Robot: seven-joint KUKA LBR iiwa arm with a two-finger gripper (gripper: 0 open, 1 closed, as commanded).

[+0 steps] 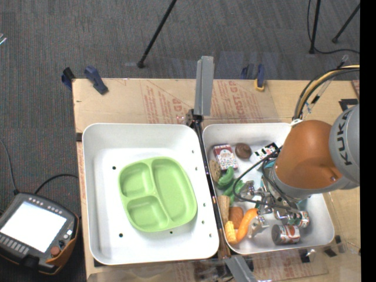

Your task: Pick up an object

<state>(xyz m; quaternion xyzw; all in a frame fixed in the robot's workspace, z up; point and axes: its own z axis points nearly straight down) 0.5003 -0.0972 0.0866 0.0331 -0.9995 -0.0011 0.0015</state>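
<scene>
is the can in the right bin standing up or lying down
Lying down. The can rests on its side on the floor of the right bin, its round end facing left, near the bin's front edge.

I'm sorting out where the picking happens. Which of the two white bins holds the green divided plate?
The left bin: the green plate lies in it, while the right bin holds small items under the gripper.

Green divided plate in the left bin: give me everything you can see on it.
The green divided plate is light green, matte, plastic-looking, a rounded rectangle with three compartments: one long section on its right side and two smaller ones on its left. It lies flat, right side up, turned somewhat askew to the walls, near the middle of the left bin. It rests on the bin's white floor, apart from its walls. Its compartments hold nothing.
</scene>
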